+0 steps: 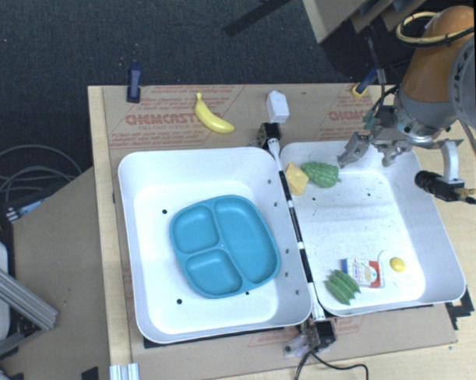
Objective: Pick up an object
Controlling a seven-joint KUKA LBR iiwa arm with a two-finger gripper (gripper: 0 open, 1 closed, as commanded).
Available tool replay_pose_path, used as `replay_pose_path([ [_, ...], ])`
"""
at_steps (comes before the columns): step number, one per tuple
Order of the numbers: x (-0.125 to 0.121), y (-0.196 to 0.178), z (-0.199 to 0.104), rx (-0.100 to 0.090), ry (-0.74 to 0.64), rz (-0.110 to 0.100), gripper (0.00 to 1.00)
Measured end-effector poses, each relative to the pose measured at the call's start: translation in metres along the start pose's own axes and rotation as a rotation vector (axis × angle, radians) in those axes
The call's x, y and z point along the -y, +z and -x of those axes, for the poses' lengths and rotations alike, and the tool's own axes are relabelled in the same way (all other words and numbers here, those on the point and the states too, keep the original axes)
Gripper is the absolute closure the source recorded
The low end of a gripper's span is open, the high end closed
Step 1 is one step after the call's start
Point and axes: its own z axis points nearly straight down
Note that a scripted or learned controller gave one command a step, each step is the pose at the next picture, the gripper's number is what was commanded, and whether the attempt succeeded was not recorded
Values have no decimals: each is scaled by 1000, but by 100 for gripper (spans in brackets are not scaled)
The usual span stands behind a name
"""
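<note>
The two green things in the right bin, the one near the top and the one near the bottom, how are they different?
The upper green item is rounder, bulkier and paler; the lower green item is slimmer, darker and lies at a slant. The upper one sits beside a yellow piece at the bin's far left corner; the lower one lies against a small white carton near the front edge. Both are green and rest loose in the right bin.

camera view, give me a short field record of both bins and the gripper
left bin: holds a blue divided plate
right bin: green ridged item beside a yellow piece at the far left; green pod, small carton and yellow ball near the front
gripper: fingers open, above the bin's far edge, holding nothing
outside bins: banana on the board
</note>
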Motion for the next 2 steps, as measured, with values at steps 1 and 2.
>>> replay_pose_path([
  [1, -12, 76, -59, 1, 1, 2, 0],
  [2, -12, 76, -59, 2, 0, 2, 0],
])
